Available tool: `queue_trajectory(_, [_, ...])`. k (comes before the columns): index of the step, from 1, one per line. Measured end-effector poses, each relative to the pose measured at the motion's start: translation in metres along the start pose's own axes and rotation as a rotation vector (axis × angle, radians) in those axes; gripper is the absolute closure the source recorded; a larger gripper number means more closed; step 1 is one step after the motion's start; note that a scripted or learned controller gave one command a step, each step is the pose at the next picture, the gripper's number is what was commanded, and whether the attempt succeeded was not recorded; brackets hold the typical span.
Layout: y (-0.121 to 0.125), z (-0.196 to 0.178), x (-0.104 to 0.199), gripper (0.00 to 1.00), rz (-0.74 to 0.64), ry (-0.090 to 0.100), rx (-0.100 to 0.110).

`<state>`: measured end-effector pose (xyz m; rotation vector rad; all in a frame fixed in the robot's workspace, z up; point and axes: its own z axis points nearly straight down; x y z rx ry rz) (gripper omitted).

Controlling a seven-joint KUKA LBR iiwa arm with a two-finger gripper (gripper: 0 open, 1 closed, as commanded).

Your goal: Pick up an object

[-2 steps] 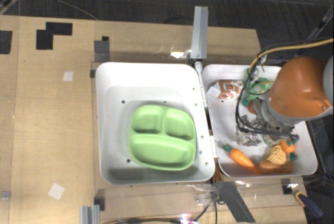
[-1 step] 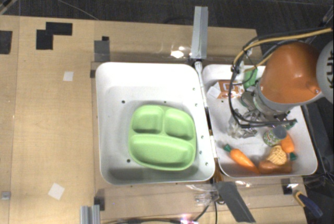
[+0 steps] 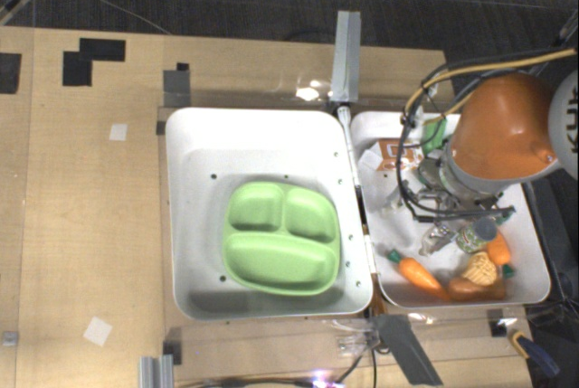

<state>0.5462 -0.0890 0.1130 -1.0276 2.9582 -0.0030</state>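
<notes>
My gripper hangs low inside the right bin, under the orange wrist band. Its fingers are mostly hidden by the wrist and cables. Just below it lie an orange carrot, a tan corn-like piece and another orange item. A brownish piece rests at the bin's front edge. An orange and white object and a green one sit at the back of this bin.
The left bin holds a green divided tray. A grey metal post stands behind the wall between the bins. Black cables loop beside the wrist.
</notes>
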Motion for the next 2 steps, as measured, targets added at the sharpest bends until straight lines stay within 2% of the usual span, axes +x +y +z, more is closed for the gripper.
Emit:
queue_trajectory(1, [-0.018, 0.022, 0.030, 0.00, -0.075, -0.006, 0.005])
queue_trajectory(2, [0.010, 0.020, 0.047, 0.00, -0.237, -0.010, 0.015])
